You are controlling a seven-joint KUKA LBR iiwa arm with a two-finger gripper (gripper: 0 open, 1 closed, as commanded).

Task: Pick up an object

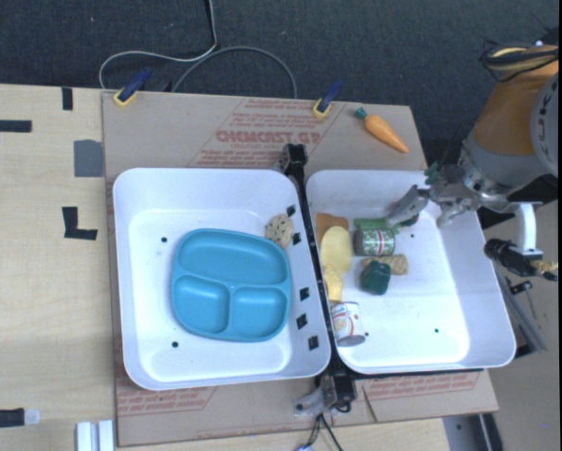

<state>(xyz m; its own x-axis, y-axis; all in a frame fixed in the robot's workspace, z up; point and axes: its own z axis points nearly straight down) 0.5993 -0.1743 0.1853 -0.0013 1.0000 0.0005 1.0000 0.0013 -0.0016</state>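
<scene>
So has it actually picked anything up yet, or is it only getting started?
Nothing looks picked up yet. The gripper sits low over the right bin, just above the green can, with nothing visibly between its fingers. The can, the yellow banana and the dark green block all lie in the bin. Closing on one object and lifting it remains.

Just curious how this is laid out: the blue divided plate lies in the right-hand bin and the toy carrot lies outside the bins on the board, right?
Not quite. The camera view shows the blue divided plate in the left bin, not the right one. The toy carrot does lie outside the bins on the board.
</scene>
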